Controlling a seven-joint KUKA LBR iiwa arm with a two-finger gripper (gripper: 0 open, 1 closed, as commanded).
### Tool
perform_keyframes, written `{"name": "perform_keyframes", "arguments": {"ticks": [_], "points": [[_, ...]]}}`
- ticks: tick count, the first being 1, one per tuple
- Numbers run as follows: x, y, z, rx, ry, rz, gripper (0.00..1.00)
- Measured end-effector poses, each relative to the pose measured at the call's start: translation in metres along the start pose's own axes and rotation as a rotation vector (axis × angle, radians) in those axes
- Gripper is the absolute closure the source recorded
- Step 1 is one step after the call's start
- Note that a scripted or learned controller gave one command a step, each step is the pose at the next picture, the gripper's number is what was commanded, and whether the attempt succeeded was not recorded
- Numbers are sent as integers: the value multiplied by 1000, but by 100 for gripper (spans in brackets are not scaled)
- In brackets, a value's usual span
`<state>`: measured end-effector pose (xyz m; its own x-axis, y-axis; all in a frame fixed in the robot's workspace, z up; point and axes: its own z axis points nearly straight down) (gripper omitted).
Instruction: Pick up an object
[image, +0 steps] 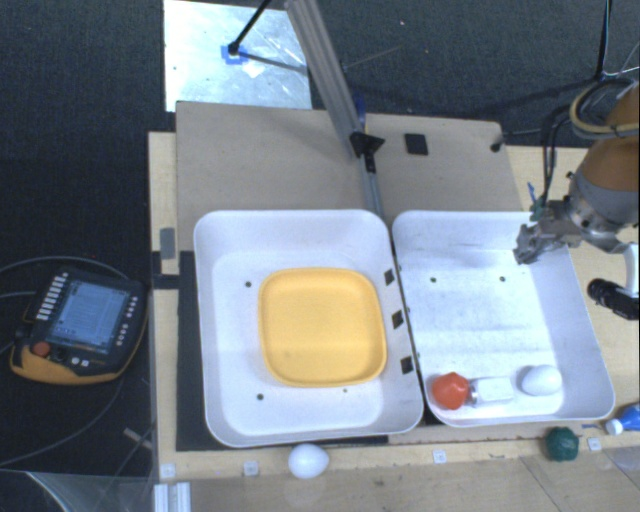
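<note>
The right bin (500, 300) holds three things along its near wall: a red-orange ball (450, 390), a small white block (493, 389) beside it, and a white egg-shaped object (541, 380). My gripper (530, 245) hangs over the bin's far right corner, well away from all three objects. Its dark tips point down toward the bin wall, with nothing seen held between them. A yellow square plate (322, 326) lies flat in the middle of the left bin (225, 300).
Outside the bins, a white egg (308, 461) rests on the bench by the left bin's near edge. A dark green ball (561, 443) lies past the right bin's near corner. A teach pendant (75, 320) sits on the floor at left.
</note>
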<state>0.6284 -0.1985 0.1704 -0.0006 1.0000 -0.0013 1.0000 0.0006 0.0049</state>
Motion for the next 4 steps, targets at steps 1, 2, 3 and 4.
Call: {"name": "perform_keyframes", "arguments": {"ticks": [1, 2, 3, 4], "points": [[0, -1, -63, -1, 0, 0, 100], [-1, 0, -82, 2, 1, 0, 100], [45, 3, -86, 3, 2, -4, 100], [100, 13, -91, 3, 3, -5, 100]]}}
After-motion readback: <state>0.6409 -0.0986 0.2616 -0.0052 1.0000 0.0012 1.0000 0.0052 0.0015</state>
